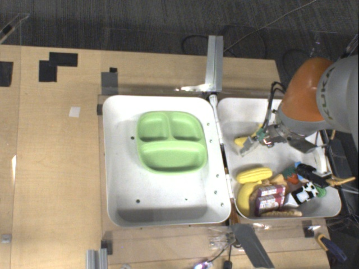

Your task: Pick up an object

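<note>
My gripper [252, 143] hangs low over the middle of the right bin [240, 112], reaching in from the right below the orange band [303, 94]. A small yellow piece [240, 142] lies right at its tip; whether it is held cannot be seen. Just in front of the gripper lie a yellow banana-shaped toy [254, 175] and a second yellow piece [244, 195]. A dark red packet [270, 199] rests beside them. A black-and-white item [306, 194] and small orange and green bits [291, 179] lie at the bin's front right.
A green divided plate [171, 140] lies in the left bin [120, 195]. A metal post [215, 60] stands at the back between the two bins. Cables run behind and to the right of the arm.
</note>
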Controlling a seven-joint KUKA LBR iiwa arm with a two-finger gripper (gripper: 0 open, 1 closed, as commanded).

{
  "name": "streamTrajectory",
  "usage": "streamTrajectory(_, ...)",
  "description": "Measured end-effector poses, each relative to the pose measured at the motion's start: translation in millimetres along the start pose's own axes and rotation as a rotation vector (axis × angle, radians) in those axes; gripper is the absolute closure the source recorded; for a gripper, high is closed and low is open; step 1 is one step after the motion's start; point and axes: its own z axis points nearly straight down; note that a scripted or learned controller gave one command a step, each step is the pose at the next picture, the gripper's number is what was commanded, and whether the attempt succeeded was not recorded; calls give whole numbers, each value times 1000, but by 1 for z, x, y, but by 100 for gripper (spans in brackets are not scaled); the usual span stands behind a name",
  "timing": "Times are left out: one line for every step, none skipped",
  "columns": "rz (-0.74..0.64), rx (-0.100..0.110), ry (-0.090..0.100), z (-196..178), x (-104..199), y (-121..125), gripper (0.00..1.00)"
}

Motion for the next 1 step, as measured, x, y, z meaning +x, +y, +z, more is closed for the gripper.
streamTrajectory(60, -1, -1, -22, -18, 52, 0)
